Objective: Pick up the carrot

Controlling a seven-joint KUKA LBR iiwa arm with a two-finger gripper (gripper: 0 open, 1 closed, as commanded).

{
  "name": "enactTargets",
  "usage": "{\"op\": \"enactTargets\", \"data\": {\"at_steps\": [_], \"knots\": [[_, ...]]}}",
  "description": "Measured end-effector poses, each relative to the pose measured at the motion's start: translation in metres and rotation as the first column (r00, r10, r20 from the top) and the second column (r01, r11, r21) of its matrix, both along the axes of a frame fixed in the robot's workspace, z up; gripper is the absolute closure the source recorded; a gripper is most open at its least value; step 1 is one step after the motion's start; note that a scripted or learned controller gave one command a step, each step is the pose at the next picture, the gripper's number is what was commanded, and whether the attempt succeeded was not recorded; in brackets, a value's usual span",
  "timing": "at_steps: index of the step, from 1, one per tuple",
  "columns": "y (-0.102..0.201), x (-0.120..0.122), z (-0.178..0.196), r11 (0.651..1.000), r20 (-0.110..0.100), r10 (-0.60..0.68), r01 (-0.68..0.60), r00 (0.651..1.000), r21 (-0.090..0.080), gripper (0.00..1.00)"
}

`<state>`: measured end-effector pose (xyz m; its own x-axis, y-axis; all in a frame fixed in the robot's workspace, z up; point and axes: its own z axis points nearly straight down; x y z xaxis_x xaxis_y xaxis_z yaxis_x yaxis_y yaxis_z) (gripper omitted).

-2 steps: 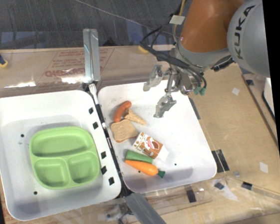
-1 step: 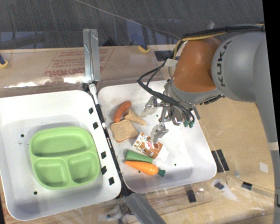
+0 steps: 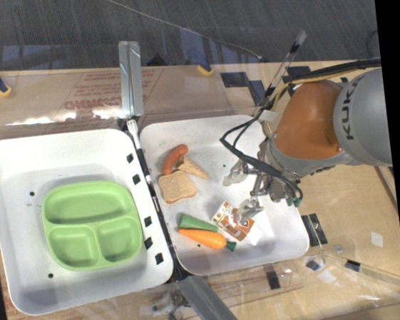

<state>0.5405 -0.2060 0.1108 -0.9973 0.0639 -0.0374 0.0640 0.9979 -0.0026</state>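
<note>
Carrot [image 3: 202, 239] not picked yet: it lies flat on the floor of the right bin [image 3: 288, 242], near the front edge, left of centre, nothing gripping it. From what I see the whole grasp is left to do: get over it, come down, close, lift. Looks like a toy: orange tapered body, lying roughly left-right and slightly slanted, with a green end toward the right. A green pod-shaped piece [image 3: 197, 224] lies just behind it, very close, maybe touching, can't say. Just right of the green end is a small printed packet [image 3: 233, 223]. Further back: toast slice [image 3: 177, 187], a pale wedge [image 3: 193, 168] and a sausage [image 3: 174, 158]. Gripper [image 3: 250, 189] hangs over the right half of the same bin, right of the carrot and apart from it; I can't tell how it's set, too much cable and metal clutter there. Left bin [image 3: 12, 213] holds a green divided tray [image 3: 91, 224], not relevant.
</note>
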Motion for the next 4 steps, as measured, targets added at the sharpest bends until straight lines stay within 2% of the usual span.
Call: {"op": "enactTargets", "data": {"at_steps": [1, 2, 3, 4], "knots": [[0.077, -0.028, -0.012, 0.996, -0.020, 0.093, -0.093, 0.995, 0.000, 0.00], [0.078, -0.028, -0.003, 0.995, -0.019, 0.101, -0.101, 0.995, -0.001, 1.00], [0.193, -0.014, 0.085, 0.966, -0.027, 0.260, -0.260, 0.965, 0.005, 1.00], [0.242, 0.006, 0.082, 0.856, -0.033, 0.517, -0.517, 0.855, 0.004, 1.00]]}}
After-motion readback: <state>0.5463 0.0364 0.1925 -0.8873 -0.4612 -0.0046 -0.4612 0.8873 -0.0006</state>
